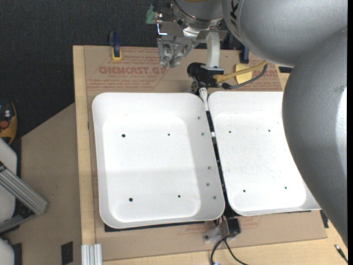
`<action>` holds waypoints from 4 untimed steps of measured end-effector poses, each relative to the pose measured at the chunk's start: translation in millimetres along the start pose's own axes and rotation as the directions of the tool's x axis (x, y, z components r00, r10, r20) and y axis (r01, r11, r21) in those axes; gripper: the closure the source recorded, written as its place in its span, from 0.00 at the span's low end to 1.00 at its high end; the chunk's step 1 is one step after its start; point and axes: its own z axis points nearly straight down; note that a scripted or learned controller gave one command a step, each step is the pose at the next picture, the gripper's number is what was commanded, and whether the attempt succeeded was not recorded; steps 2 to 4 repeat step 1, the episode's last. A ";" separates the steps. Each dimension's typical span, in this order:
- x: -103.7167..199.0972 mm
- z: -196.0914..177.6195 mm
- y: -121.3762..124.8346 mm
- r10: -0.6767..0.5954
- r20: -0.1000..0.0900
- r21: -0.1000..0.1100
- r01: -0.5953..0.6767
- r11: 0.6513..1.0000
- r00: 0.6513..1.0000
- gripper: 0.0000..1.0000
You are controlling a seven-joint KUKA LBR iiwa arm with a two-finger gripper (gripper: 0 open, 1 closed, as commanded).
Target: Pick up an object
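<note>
The pincer (172, 55) hangs high over the far edge of the desk (88, 148), beyond the left bin (105, 148). Whether it is open or closed cannot be told from this view, and nothing can be made out between its tips. No object to pick is visible in the left bin or in the exposed part of the right bin (248, 148); the arm (309, 65) hides the right bin's right side, so something may lie under there.

To do the step well, the pincer should locate a target before descending, then come straight down over it.

The bins touch along a centre seam, where a dark cable (212, 142) runs; keep off that ridge and the raised rims. The left bin's floor offers wide open room.
</note>
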 end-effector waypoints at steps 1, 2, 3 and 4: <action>52.3 88.1 -4.5 -0.008 0.001 0.018 0.008 1.000 1.000 1.00; 52.3 88.1 -4.5 -0.008 0.001 0.018 0.008 1.000 1.000 1.00; 52.3 88.1 -4.5 -0.008 0.001 0.018 0.008 1.000 1.000 1.00; 52.3 88.1 -4.5 -0.008 0.001 0.018 0.008 1.000 1.000 1.00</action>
